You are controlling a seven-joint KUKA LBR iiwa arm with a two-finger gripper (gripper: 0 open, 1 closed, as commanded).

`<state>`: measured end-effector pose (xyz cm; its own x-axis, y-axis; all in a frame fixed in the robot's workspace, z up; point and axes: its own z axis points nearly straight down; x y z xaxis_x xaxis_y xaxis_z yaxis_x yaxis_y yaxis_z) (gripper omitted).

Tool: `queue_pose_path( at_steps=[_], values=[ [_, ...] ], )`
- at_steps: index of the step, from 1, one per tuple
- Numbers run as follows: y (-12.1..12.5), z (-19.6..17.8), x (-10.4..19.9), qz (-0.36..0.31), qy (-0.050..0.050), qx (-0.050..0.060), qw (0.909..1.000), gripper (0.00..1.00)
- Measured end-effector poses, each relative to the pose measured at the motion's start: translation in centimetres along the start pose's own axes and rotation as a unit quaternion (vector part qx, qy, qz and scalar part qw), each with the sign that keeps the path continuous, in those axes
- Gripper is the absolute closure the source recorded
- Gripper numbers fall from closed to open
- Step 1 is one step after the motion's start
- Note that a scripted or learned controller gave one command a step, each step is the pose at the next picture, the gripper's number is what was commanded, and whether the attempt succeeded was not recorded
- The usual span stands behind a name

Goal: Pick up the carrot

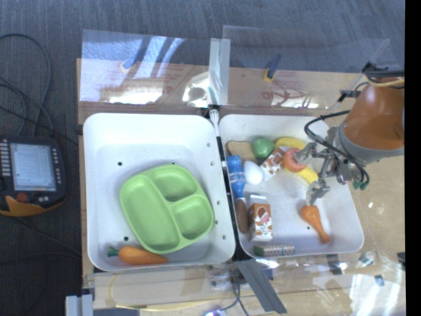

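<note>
Here, the grey two-finger gripper (318, 188) hangs in the right white bin (348, 239), fingers slightly apart and holding nothing. Just below lies a small orange carrot (316, 222), apparently its target. Another orange carrot (137, 256) rests in the left white bin (99, 176), beside the green divided plate (167, 207).

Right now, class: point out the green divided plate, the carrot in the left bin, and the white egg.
green divided plate (167, 207): camera view, centre divider.
carrot (140, 256): camera view, orange body.
white egg (253, 173): camera view, shell top.
</note>
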<state>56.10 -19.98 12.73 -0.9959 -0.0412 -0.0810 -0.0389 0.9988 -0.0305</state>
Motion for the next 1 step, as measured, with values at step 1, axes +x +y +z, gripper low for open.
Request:
queue_pose_path(
  at_steps=[1],
  values=[
    [-0.10, 0.05, 0.06, 0.003, 0.000, 0.000, 1.0000, 0.00]
  ],
)
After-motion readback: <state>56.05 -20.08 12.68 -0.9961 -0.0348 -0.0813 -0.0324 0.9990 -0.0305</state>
